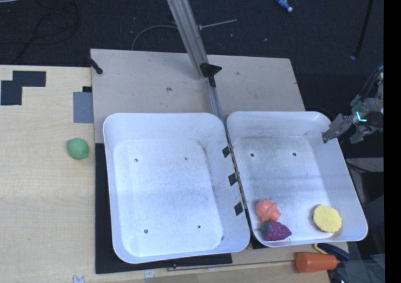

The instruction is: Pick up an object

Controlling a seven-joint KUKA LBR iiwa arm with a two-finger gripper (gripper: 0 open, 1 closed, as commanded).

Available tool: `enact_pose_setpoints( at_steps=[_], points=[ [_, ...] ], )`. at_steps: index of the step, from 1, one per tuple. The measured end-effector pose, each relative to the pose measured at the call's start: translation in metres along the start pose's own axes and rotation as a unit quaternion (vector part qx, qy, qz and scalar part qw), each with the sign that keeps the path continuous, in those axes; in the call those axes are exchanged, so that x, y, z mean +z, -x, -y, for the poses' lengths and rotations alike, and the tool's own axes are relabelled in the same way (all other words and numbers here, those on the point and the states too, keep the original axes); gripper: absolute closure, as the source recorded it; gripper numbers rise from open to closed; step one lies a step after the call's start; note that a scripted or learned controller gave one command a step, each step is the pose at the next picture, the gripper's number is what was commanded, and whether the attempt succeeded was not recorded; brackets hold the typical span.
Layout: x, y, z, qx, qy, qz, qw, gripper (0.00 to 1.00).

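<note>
The right bin [294,150] holds three small toys near its front edge: a pink-orange piece [267,208], a purple grape bunch [276,231] just in front of it, and a flat yellow disc [327,218] toward the right corner. My gripper [345,133] hovers over the bin's far right rim, well behind the toys. It is open, with its two dark fingers spread apart and nothing between them.
The left bin [163,163] lies beside the right one, with black clips [230,178] along the shared wall. A green ball [78,148] rests on the wooden bench to the left. An orange object [316,262] lies outside the right bin's front edge. A metal post [191,31] slants up behind the bins.
</note>
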State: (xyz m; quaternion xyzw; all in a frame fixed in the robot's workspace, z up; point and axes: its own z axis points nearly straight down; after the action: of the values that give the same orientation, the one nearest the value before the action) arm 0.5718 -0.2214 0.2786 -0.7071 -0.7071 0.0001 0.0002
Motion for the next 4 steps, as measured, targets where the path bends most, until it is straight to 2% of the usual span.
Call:
enact_pose_setpoints(
  at_steps=[1, 4],
  points=[
    [0.000, 0.000, 0.000, 0.000, 0.000, 0.000, 1.0000, 0.00],
    [0.138, -0.017, -0.008, 0.000, -0.002, -0.001, 1.0000, 0.00]
  ],
)
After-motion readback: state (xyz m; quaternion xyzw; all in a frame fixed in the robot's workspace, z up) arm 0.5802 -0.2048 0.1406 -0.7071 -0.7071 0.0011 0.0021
